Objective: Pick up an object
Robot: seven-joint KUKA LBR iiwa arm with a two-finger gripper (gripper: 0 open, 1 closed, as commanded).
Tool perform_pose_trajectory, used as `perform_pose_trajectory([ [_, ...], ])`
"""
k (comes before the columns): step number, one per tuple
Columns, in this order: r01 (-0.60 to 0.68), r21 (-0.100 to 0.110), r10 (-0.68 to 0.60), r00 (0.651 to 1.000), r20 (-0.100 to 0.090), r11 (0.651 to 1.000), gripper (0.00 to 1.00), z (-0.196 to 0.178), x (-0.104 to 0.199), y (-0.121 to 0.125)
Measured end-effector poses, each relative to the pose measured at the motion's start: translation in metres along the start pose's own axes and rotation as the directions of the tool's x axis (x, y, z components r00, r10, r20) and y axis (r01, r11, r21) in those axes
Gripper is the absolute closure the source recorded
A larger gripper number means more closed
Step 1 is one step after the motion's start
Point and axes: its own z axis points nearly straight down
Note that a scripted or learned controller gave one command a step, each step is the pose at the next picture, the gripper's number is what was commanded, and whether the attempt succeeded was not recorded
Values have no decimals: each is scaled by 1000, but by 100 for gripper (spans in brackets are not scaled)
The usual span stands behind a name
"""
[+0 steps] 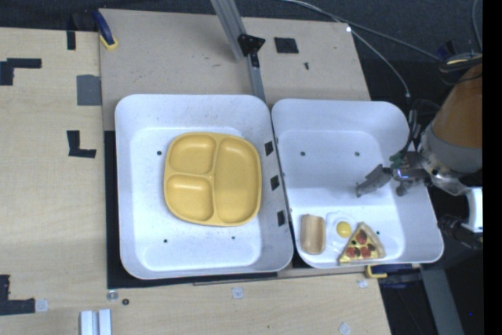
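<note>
Nearest the camera, along the front wall of the right bin (329,121), lie three small toy foods in a row: a tan bread-like piece (312,233), a fried egg (343,230) and a pizza slice (362,244). They are bunched toward that bin's front right corner, touching or almost touching, which leaves little room for a finger to slip between them; any of them could serve as the object to pick.

The gripper (375,181) hangs over the right bin's right half, reaching in from the right edge, behind the toys and apart from them. Its dark fingers point toward the bin's middle and nothing shows between them; whether they are spread or pressed together I cannot tell at this size. The grey arm with its orange band (463,110) sits beyond the bin's right wall.

Outward, the left bin (137,169) carries a yellow divided plate (212,178) at its centre, lying flat, well apart from the gripper.
</note>
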Motion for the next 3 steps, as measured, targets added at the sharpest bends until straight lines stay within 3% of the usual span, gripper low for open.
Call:
perform_pose_trajectory([
  [1,1,-1,-1,1000,0,1000,0,45,1,4],
  [2,2,-2,-2,1000,0,1000,100,32,1,4],
  [3,2,-8,-2,1000,2,1000,100,-29,6,3],
])
